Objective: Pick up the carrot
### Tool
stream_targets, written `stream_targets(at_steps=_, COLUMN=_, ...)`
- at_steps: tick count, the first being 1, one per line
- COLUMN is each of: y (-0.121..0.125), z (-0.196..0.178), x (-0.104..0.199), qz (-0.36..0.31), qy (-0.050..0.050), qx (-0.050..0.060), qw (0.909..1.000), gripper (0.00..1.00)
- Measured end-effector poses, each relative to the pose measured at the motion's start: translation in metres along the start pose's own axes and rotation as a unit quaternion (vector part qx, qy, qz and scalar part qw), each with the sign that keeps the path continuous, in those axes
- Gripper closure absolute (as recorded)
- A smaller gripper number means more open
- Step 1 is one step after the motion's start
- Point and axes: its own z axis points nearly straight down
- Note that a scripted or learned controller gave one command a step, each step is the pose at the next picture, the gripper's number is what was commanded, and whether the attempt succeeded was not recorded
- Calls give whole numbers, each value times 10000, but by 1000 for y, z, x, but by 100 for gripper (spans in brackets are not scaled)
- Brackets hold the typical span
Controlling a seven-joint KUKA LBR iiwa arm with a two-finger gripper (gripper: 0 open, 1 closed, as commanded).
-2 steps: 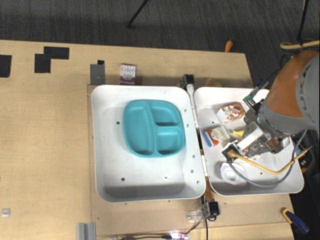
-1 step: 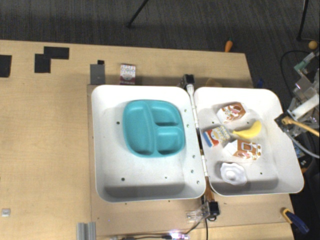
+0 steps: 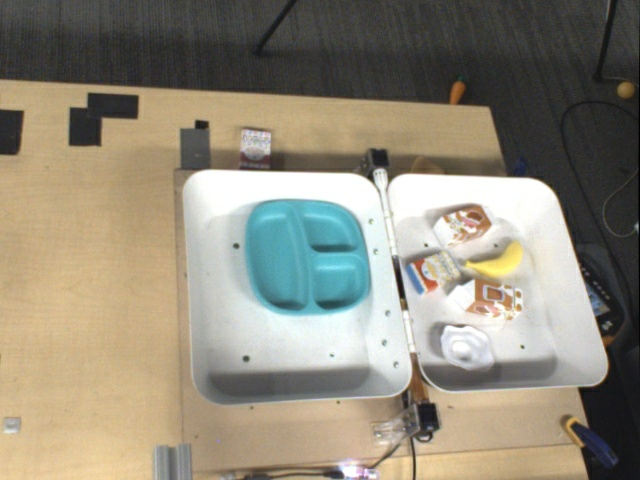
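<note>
The right bin holds a small cluster of objects. A yellow banana-shaped piece lies near its middle. Around it are three crumpled orange-and-white packets: one at the back, one on the left with blue and red print, and one in front. A white cup-like object sits near the bin's front wall.
The left bin carries a teal divided plate in its middle. A centre ridge separates the two bins. A small printed cube and a dark block stand on the bench behind the left bin.
</note>
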Motion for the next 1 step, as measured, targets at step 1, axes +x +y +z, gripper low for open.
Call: stream_targets(at_steps=1, y=-1, z=1, x=2, qz=-22, qy=3, qx=10, qw=10000, gripper=0)
